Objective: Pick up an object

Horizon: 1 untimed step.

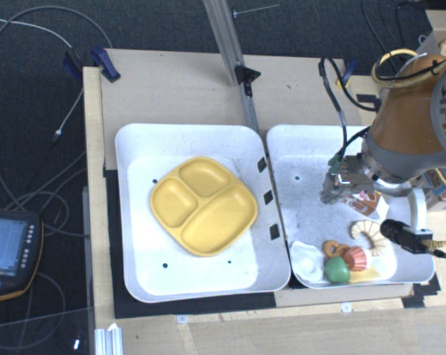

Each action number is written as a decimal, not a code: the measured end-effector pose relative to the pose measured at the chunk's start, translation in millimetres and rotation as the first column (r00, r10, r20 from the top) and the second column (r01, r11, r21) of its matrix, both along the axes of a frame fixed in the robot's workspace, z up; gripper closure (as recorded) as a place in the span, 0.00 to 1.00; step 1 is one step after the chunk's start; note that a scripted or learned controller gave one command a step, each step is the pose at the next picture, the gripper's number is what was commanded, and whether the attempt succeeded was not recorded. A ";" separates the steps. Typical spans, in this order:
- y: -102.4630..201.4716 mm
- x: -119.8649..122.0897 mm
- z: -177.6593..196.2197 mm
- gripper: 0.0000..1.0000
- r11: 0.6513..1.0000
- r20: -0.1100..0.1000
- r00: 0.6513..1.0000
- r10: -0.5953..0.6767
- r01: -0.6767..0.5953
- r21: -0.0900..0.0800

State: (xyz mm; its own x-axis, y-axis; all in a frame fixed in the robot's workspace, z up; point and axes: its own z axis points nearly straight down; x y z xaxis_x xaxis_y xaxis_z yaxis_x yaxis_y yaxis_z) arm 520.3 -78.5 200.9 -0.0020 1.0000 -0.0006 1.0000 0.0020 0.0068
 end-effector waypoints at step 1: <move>0.2 1.5 34.8 1.00 1.000 -0.001 1.000 -0.001 0.001 0.000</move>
State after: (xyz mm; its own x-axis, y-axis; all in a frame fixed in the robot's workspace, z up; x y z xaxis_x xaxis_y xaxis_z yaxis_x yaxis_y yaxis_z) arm 521.8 -78.3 235.6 -0.0015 1.0000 -0.0006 1.0000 0.0015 0.0059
